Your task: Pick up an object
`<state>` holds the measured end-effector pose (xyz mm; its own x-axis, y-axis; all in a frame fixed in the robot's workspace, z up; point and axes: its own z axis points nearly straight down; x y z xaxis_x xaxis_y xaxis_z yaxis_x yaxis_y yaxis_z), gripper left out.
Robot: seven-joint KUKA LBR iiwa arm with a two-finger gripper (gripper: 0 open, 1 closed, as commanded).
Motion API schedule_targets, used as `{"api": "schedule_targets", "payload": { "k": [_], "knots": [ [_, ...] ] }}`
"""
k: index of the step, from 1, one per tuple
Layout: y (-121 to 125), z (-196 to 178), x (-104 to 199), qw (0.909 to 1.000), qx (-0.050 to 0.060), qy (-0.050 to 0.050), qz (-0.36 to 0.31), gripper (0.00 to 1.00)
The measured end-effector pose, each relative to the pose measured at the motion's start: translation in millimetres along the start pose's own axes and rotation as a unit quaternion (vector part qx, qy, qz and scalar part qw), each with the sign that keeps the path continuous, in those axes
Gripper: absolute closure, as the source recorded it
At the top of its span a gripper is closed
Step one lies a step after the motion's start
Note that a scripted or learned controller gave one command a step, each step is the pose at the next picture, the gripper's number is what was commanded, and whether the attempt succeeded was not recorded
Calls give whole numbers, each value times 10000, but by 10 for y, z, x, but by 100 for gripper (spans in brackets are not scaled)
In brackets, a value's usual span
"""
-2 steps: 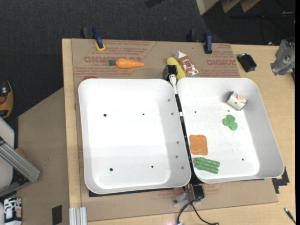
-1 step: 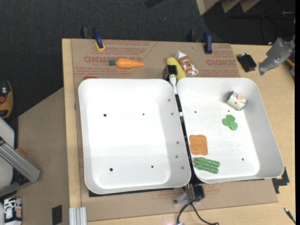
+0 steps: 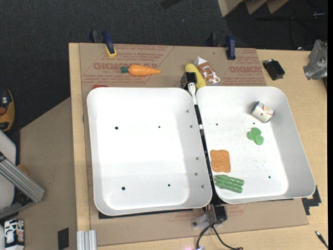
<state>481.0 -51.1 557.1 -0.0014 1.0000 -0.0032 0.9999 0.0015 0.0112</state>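
- The right bin [image 3: 291,139] holds four small things.
- A white cup-like thing with a red mark [image 3: 261,111] lies tipped over at about 1 o'clock in that bin.
- A green leafy toy [image 3: 255,136] sits just below it, near the middle of the bin.
- An orange square toy [image 3: 220,160] lies at about 8 o'clock, close to the bin's left wall.
- A long green veggie toy [image 3: 229,183] lies just under the orange square, at about 7 o'clock.
- The left bin [image 3: 140,150] is beside the right bin, and their walls touch.
- A toy carrot [image 3: 141,70] lies on the board at 12 o'clock from the left bin.
- A yellow toy [image 3: 192,72] and a brown box [image 3: 209,73] lie behind the place where the bins meet.
- The gripper [image 3: 318,61] is a grey lump at 2 o'clock, well away from the toys. I cannot tell if it is open or closed.
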Motion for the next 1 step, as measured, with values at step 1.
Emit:
{"api": "schedule_targets", "payload": {
  "k": [1],
  "knots": [
    [0,6,1,10000,8,2,-1,0]
  ]
}}
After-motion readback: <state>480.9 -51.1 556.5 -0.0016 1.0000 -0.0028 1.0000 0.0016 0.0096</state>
